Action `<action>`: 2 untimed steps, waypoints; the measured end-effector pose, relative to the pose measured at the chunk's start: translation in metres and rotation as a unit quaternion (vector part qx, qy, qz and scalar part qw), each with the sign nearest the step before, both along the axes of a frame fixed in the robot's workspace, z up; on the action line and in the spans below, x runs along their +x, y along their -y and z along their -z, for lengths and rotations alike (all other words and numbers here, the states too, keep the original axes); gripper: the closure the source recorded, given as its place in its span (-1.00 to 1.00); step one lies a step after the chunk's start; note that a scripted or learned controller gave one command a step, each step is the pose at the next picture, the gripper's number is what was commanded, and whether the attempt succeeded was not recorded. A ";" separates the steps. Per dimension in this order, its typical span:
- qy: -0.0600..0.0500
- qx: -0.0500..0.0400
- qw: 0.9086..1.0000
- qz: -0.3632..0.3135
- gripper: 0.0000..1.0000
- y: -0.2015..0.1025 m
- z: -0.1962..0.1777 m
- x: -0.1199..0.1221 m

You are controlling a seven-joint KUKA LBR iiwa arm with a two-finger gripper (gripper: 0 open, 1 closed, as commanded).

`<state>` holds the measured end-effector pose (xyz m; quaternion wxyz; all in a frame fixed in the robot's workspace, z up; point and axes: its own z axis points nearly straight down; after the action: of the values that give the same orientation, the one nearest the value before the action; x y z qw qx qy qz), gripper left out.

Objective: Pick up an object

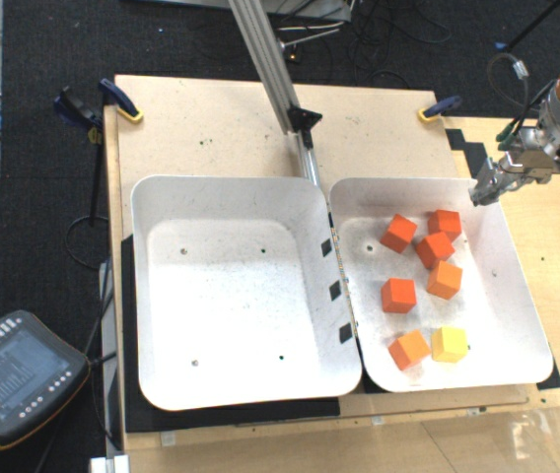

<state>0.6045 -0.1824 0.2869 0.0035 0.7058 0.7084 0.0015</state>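
Observation:
The right bin [512,294] holds several small blocks. Most are orange-red, such as one at the upper left of the group [397,234], one at the top right [445,224] and one in the middle [398,295]. A lighter orange block [409,349] and a yellow block [449,344] lie nearest the front. My gripper [484,191] hangs at the bin's upper right rim, above and to the right of the blocks, with nothing seen between its fingers.
The left bin [162,205] lies beside the right one. A slanted metal pole [265,52] crosses the bench's back. Clamps sit at the bench's back corners [122,101] [438,109]. A teach pendant [14,377] rests at the lower left.

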 end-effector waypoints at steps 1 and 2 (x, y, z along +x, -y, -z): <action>-0.004 0.002 1.000 -0.002 1.00 -0.053 0.012 -0.022; -0.004 0.002 1.000 -0.002 1.00 -0.111 0.028 -0.030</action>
<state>0.5743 -0.0713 0.2588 -0.0010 0.7042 0.7100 0.0003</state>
